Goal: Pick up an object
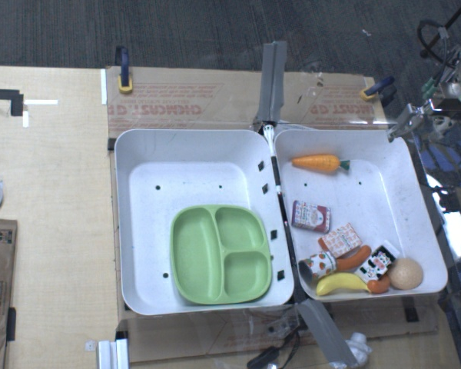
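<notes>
Crowded into the near corner of the right bin [415, 177] lie a banana [343, 284], a small can [318, 265], a sausage [353, 257], a cow-print carton [379, 262] and a tan egg [406, 274], touching or nearly so. Farther back sit two red cartons [311, 216], then a carrot [316, 163] alone with open floor around it. A green divided plate [220, 254] fills the left bin's [138, 206] near half. Whether the gripper is wide or narrow, I cannot tell.
</notes>
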